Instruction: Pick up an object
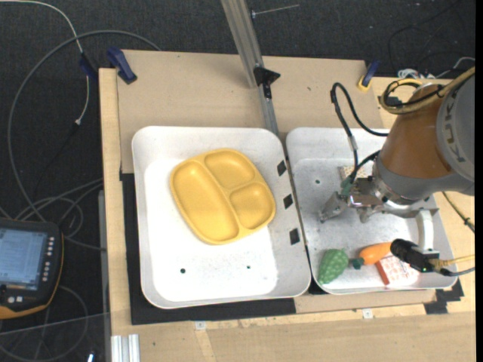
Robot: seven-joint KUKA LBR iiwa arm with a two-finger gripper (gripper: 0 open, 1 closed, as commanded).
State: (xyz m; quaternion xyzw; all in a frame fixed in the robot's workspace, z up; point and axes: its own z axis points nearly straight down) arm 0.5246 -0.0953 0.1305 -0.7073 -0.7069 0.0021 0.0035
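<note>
Nearest me, along the right bin's [302, 202] front edge: a green toy [332, 266], an orange carrot-like piece [374, 253] touching it, a red-and-white packet [396, 271] just beside. Above them hovers the gripper [341, 207], fingers spread, nothing between them. Further left, a yellow divided plate [223, 195] fills the left bin [151, 225].

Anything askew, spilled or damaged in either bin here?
Nothing stands out. The yellow divided plate lies flat, at a slant, in the left bin; a toy carrot and green toy lie in the right bin, unspilled.
</note>
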